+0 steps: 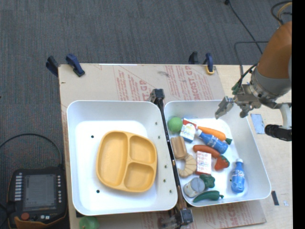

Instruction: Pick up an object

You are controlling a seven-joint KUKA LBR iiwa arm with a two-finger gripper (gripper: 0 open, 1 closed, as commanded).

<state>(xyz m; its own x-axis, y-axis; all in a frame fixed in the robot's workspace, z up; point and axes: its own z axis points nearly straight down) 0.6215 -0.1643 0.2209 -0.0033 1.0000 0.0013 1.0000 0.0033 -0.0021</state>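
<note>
The right bin (255, 149) holds a heap of toy food: a green ball (175, 123), a small red-and-white carton (188, 130), a carrot (212, 132), a blue bottle lying flat (213, 142), a red sausage (206, 150), a tan wooden block (179, 147), a metal can (194, 187), a green pepper (208, 196) and a second blue bottle (237, 175). My gripper (233, 109) hangs above the bin's far right corner, beyond the carrot. It is open, with nothing between its fingers.
A yellow divided plate (127, 161) lies in the left bin (76, 128). Blue clamps (75, 63) grip the board's far edge. A teach pendant (33, 194) sits on the floor at the lower left. A green ball (88, 222) lies below the left bin.
</note>
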